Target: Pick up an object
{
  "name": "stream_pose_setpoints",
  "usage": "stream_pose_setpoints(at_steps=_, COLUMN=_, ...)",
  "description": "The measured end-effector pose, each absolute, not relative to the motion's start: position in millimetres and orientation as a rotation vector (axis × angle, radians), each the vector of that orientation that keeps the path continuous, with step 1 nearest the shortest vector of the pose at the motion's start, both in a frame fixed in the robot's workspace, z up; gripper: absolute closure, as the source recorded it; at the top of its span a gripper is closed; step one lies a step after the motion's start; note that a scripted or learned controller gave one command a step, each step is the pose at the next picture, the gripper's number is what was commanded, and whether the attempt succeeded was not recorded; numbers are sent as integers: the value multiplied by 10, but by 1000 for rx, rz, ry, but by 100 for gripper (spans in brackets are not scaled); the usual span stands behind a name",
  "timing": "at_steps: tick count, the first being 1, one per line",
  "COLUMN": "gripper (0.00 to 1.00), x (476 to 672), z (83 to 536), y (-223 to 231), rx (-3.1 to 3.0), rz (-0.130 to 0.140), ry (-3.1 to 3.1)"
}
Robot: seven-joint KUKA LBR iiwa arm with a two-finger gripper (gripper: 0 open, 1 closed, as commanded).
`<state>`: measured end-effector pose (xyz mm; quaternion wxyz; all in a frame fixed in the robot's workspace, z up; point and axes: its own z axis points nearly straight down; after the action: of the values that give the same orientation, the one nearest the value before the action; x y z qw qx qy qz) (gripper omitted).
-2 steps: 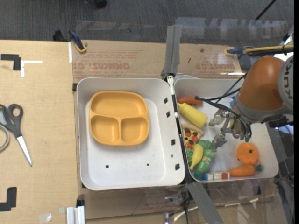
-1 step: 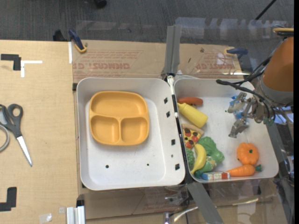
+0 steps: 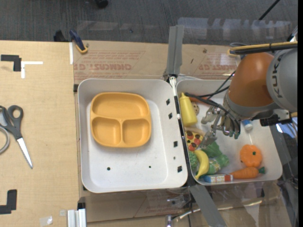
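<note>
My claw [image 3: 218,126] hangs just above the banana [image 3: 202,161], and I cannot tell how wide it stands or whether it holds anything. The banana looks like light, smooth, stiff plastic; I'd pinch across its curved middle.

Grey arm with orange band — wrist angled down-left, pincer [image 3: 218,128] low, nothing visibly between its fingers

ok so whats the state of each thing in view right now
gripper: low over the right bin, nothing seen between the jaws
divided plate: flat in the left bin, right way up
mustard bottle: lying on its side
banana: lying on the greens
carrot: lying flat
scissors: slightly open on the bench
</note>
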<state>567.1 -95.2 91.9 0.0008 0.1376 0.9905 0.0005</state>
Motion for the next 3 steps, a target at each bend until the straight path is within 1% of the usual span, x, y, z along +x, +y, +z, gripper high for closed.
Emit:
stream_pose_setpoints(at_steps=1, gripper=0, x=5220, z=937, y=-986, rx=572, rz=0, ry=3086)
stream_pose_setpoints(at_steps=2, gripper=0, x=6182, z=934, y=-1398, rx=626, rz=-1, ry=3073)
stream_pose_setpoints(at_steps=3, gripper=0, x=6077, z=1182, y=-2172, rx=623, rz=-2, ry=3071)
